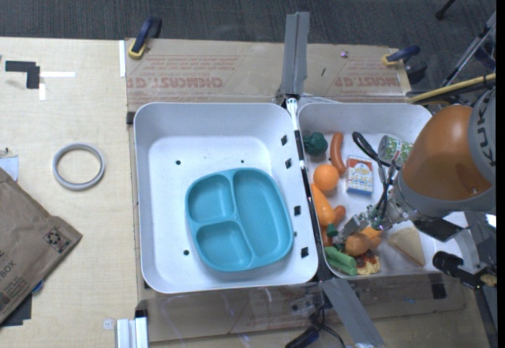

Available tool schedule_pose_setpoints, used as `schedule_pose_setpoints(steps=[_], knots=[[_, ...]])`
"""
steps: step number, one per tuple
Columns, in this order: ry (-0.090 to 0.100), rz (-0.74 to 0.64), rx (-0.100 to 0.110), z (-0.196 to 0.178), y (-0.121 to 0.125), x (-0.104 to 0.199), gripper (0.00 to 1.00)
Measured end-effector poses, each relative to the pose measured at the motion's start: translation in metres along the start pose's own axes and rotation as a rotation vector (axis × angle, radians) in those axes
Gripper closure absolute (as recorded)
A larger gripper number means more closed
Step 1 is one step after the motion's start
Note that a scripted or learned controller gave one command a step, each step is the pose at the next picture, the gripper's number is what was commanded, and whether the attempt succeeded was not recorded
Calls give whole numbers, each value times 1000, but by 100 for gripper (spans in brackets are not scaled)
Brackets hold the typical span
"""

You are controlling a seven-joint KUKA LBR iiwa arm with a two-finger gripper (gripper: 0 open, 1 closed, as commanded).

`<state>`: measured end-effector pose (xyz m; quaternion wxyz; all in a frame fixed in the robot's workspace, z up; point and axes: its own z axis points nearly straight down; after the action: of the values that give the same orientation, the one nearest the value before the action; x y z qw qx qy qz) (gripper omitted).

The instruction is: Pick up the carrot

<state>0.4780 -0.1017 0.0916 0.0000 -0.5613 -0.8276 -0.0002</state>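
On the far left of the bench lie a roll of tape [79, 166] and a brown cardboard box [28, 240], well apart from the work. The left bin [158, 129] holds a blue divided plate [238, 218], probably waiting as a place to put food. The right bin [327, 111] is crowded with toy food along its left wall: a green vegetable [316, 143], a red sausage [338, 151], an orange fruit [325, 177] and, just below it, the carrot [323, 211], which lies at a slant against the wall between the bins. To the right are a small carton [360, 176] and a wedge of cheese [409, 244]. The gripper [364, 226] hangs low beside the carrot's lower end, over a heap of small food. How wide its jaws stand I cannot tell, and I see nothing clearly held in them
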Motion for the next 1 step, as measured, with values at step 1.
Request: schedule_pose_setpoints(steps=[1], knots=[[-1,4,-2,-9,1,-1,100]])
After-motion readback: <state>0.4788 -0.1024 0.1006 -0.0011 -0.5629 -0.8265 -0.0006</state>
